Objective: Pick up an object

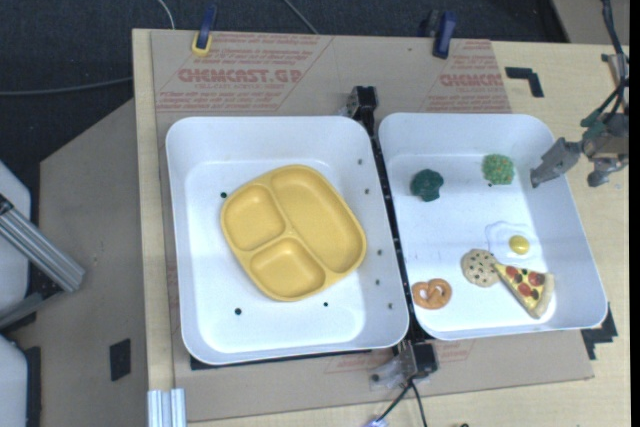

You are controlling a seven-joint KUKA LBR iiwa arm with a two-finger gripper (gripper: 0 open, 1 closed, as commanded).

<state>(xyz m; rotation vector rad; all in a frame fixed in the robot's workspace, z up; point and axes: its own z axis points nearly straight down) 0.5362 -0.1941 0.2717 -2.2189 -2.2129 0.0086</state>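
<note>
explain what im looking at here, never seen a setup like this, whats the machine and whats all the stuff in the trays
One camera looks down at a slant on a bench with two shallow white bins. At the right edge is a robot arm's gripper, over the right bin's far right rim; nothing shows between its fingers. The left bin holds a yellow divided plate. The right bin holds toy food: a dark green broccoli, a lighter green one, a fried egg, a cookie, a pretzel and a pizza slice. The arm is meant to pick one up.

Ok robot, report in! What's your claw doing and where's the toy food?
Gripper at right bin's right edge, holding nothing. Toy food untouched in that bin: broccoli, pizza slice, cookie, pretzel. Nothing blocking.
</note>
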